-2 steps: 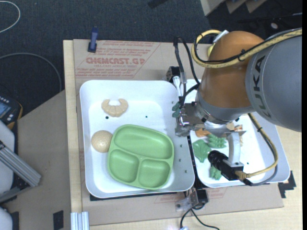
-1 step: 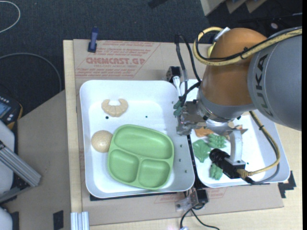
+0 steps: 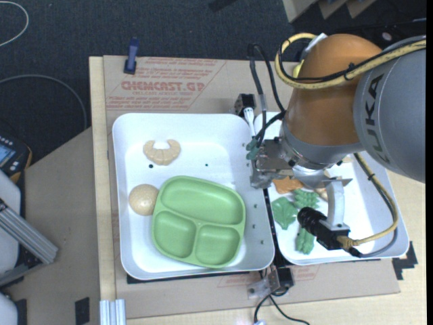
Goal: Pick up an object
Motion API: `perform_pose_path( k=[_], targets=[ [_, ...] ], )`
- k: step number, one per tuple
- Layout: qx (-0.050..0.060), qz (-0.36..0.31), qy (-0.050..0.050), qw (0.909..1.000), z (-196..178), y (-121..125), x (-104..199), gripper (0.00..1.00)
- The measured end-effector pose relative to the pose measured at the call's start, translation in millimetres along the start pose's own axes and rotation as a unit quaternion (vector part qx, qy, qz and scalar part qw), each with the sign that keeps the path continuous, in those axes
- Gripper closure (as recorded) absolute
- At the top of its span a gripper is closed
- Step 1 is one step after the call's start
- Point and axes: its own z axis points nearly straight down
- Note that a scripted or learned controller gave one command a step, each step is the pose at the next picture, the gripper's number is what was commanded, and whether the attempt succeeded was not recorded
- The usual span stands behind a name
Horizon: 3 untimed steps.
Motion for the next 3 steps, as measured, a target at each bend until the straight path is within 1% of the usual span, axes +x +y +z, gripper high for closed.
perform_pose_path(
  k=[1, 2, 3],
  targets=[
    [-0.008, 0.000, 0.003, 1.0000, -205.8, -2.5, 10.4, 1.00],
    [-0.003, -0.002, 0.002, 1.0000, -269.8, -3.3, 62.4, 1.00],
    [0.009, 0.004, -0.002, 1.0000, -149.3, -3.8, 30.9, 1.00]
  ],
)
